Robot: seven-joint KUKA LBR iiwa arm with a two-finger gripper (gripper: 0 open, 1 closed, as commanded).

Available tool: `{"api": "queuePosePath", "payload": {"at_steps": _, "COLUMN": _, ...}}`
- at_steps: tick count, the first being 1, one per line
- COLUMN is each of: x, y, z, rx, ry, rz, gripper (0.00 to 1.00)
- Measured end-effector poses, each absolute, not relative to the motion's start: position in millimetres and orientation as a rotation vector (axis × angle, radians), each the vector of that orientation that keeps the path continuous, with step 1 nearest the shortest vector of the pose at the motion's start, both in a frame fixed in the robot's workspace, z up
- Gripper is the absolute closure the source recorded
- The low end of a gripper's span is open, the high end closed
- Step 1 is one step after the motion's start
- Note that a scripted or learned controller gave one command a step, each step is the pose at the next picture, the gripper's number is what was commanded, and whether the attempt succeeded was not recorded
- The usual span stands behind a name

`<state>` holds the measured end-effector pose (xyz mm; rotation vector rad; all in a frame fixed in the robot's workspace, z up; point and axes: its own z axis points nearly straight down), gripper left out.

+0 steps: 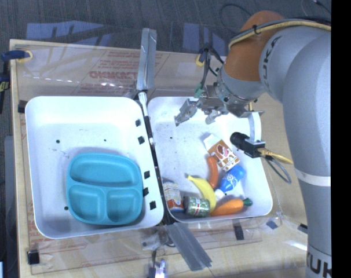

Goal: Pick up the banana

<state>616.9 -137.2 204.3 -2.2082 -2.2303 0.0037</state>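
Camera view shows the gripper (196,113) with its two fingers spread apart and nothing between them, hanging over the far part of the right bin (164,112). Well below the jaws, toward the bin's near edge, the banana (203,190) lies among a carrot (227,207), a small can (196,206) and a blue bottle (231,180). Far to their left sits a teal divided tray (105,187).

We look down from one fixed camera above the bench (77,74), tilted so the far edge sits toward the top of the frame. Both white bins fit in view: the left bin (42,155) fills the centre-left, the right bin (169,126) the centre-right. We stand far enough back to see dark floor across the top, while the arm (303,86) looms large at the right.
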Motion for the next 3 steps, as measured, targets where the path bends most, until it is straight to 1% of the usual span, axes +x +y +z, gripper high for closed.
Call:
{"api": "queuePosePath", "payload": {"at_steps": 1, "x": 614.1, "y": -175, "z": 220, "rx": -2.121, "ry": -2.318, "rz": 0.002, "gripper": 0.00}}
{"api": "queuePosePath", "payload": {"at_steps": 2, "x": 558.0, "y": -179, "z": 148, "rx": -2.104, "ry": -2.329, "rz": 0.004, "gripper": 0.00}}
{"api": "queuePosePath", "payload": {"at_steps": 3, "x": 500.8, "y": -164, "z": 91, "rx": -2.007, "ry": -2.412, "rz": 0.003, "gripper": 0.00}}
